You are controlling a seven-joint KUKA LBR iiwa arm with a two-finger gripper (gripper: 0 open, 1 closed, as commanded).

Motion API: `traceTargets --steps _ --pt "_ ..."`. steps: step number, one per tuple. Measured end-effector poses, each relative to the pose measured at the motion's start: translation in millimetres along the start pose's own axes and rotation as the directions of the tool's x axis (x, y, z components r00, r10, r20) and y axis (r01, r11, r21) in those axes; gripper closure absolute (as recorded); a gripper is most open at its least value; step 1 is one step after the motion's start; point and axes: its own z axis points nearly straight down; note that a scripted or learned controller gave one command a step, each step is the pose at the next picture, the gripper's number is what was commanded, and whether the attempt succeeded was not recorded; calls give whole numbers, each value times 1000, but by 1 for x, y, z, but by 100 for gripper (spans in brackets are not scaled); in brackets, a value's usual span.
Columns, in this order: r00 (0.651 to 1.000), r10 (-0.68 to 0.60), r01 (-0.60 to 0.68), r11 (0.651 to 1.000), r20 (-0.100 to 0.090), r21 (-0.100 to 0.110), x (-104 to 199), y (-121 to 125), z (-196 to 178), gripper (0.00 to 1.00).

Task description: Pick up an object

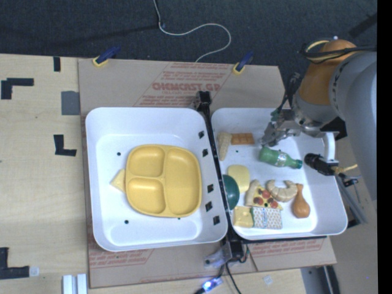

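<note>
Fingers (pixel 271 136) poised just above green bottle (pixel 279 158), spread impossible to tell; risk of bottle rolling aside toward chicken drumstick (pixel 299 203), or clipping right bin wall (pixel 340 195)

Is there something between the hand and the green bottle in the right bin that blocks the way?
Nothing visible does. The hand hangs just above the green bottle, which lies on bare bin floor; the orange block sits off to its left.
</note>
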Motion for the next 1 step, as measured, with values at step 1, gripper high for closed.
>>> traceTargets --steps 1 --pt "1000 5 -5 1000 -1 4 -5 0 -45 100"
